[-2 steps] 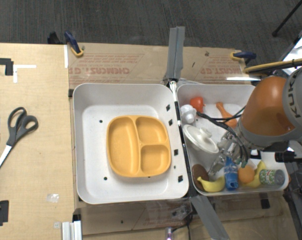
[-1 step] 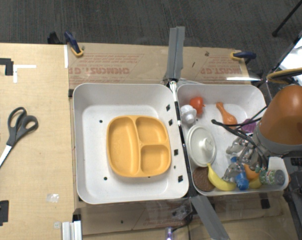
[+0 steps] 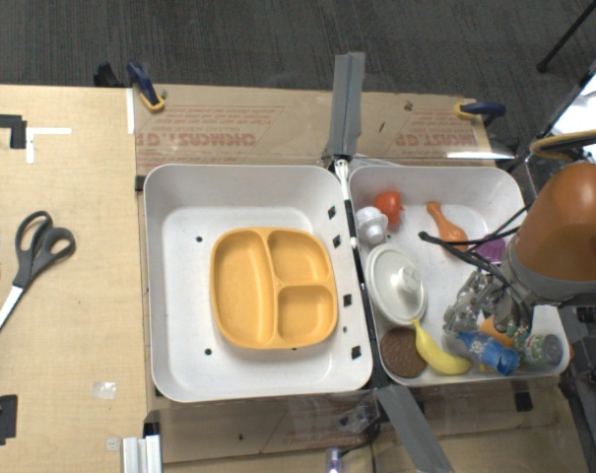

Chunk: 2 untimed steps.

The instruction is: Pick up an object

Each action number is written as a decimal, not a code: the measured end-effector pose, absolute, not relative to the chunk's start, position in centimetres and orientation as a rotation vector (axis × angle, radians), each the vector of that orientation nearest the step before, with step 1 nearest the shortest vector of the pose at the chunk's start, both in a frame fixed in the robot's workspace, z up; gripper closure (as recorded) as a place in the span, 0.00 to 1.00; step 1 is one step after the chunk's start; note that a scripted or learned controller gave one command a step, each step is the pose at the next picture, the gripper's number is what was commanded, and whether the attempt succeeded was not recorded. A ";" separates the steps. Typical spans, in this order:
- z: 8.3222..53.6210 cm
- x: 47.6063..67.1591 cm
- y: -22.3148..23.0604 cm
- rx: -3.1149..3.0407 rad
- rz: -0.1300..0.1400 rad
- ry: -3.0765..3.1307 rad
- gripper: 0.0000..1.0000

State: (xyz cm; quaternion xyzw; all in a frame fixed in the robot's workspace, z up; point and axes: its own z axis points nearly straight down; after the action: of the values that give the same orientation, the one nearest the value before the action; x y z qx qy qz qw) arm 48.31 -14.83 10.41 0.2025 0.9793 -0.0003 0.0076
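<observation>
My pincer (image 3: 485,308) hangs low at the frame's lower right above the blue bottle (image 3: 496,353) beside the banana (image 3: 437,353), lined up for a grab; its grip I cannot tell.

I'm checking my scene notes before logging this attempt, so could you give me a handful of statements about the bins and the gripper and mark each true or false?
1. The yellow divided tray lies in the left bin. True.
2. The banana lies in the left bin. False: it lies in the right bin, near the front edge.
3. The gripper is over the right bin. True.
4. The scissors lie inside a bin. False: they lie on the bench, left of both bins.
5. The red ball lies beside the banana. False: it lies near the right bin's back, by a silver object.
</observation>
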 end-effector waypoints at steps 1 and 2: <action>10.4 48.3 -14.8 0.633 -0.001 3.062 0.00; 9.4 61.5 -10.1 0.992 0.000 2.977 0.00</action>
State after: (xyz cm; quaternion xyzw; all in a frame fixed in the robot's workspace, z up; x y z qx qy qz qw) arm 61.53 -10.06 9.37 0.3163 0.9487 0.0001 0.0019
